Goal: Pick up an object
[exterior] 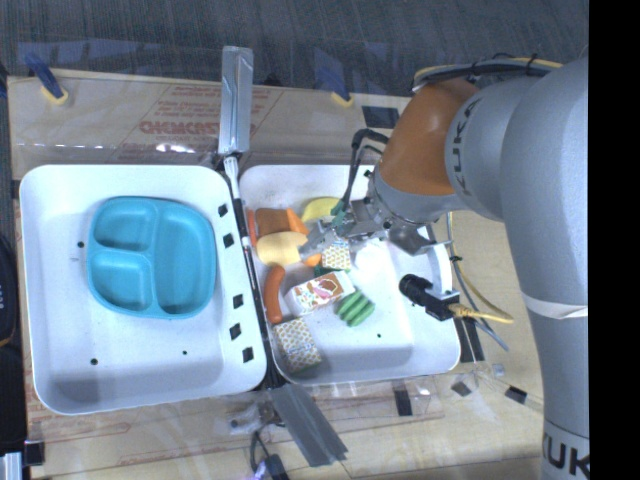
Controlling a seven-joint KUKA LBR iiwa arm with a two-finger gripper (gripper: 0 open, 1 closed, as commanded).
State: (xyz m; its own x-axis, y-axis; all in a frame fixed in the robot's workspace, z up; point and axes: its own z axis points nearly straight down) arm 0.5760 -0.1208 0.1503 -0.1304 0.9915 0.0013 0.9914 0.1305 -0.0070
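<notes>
Gripper poised over the clutter in the right bin.

The small patterned block [337, 257] lay among the toys in the right bin [400, 343], at about seven o'clock from the gripper [338, 230] and just beside it; whether the gripper was wide or narrow could not be told. A clean grasp probably meant descending squarely on one item, clear of the yellow piece [279, 248] at nine o'clock and the green piece [354, 309] at six. The blue tray [152, 255] sat in the left bin.
</notes>
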